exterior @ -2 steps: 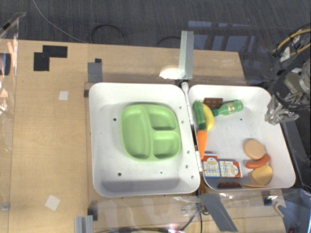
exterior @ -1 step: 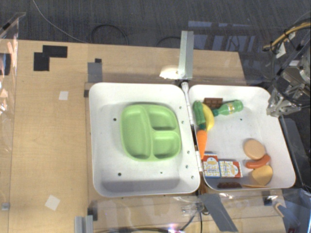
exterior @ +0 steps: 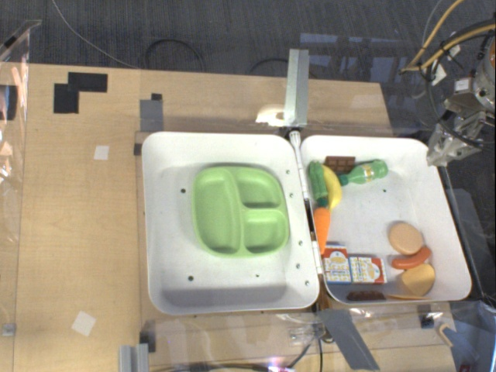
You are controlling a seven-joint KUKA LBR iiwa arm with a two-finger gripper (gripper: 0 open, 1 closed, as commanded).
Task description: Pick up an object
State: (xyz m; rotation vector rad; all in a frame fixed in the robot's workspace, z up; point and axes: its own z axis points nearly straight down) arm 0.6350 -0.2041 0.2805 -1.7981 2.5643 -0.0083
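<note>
The hand hangs beyond the right bin's far right corner, its grip unclear; the carton's print is unreadable.

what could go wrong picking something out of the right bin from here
The banana, green bottle and carrot lie bunched against the right bin's left wall, so a grasp there may catch two items or hit the wall. The gripper sits at the far right rim, a long reach away.

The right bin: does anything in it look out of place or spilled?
Nothing stands out. The toy foods lie inside the right bin, crowded along its left wall and near corner; the green divided plate sits flat in the left bin.
</note>
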